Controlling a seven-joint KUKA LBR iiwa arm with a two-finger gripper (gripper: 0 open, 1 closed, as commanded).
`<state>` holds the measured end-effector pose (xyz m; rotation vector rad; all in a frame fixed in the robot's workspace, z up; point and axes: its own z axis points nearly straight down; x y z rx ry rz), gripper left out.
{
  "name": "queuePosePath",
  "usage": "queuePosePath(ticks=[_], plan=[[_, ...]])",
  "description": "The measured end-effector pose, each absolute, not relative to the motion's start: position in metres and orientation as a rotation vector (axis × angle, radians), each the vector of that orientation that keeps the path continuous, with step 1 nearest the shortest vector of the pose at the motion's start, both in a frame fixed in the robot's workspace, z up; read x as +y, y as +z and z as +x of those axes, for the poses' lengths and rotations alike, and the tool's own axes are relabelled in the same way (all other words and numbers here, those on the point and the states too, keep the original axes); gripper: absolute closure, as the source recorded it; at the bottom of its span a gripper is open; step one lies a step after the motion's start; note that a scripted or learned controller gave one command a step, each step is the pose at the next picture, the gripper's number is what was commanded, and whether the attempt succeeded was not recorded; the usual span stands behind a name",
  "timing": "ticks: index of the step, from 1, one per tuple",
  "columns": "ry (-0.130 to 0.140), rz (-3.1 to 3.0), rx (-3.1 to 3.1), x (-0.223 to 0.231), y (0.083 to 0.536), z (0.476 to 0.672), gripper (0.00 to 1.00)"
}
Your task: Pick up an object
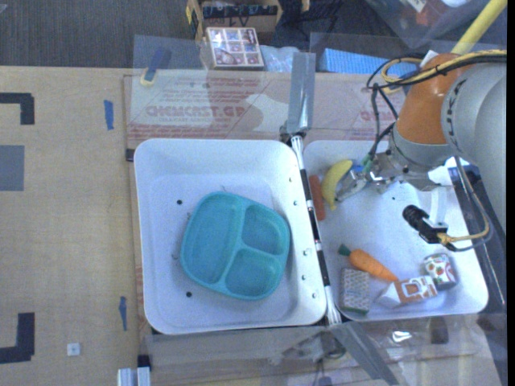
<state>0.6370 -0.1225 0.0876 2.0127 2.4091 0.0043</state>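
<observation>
My gripper [344, 190] reaches into the right bin [475, 292] from the right and hangs over its far left part. Its fingers point left and lie right against a yellow banana [335, 175]. I cannot make out whether the fingers close on the banana. An orange stick [317, 197] lies by the bin's left wall beside the banana. Nearer the front lie an orange carrot [372, 264], a grey mesh pad [356, 289] and a white and orange carton [416, 288]. A small patterned cube [439, 270] sits at the right.
The left bin [157, 175] holds a teal divided plate [235, 245]. A picture box [233, 47] and a cardboard box [233, 2] stand behind the bins. The bench to the left is bare cardboard with black marks.
</observation>
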Motion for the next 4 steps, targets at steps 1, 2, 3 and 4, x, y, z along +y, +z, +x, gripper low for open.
queuePosePath(ticks=[1,2,3,4], plan=[[-0.052,1.972,2.505,-0.125,0.086,0.655,0.0],[0.005,1.838,2.543,-0.102,0.088,0.584,0.0],[-0.046,2.102,2.396,-0.104,0.086,0.656,0.0],[-0.017,2.034,2.406,-0.158,0.132,0.663,0.0]])
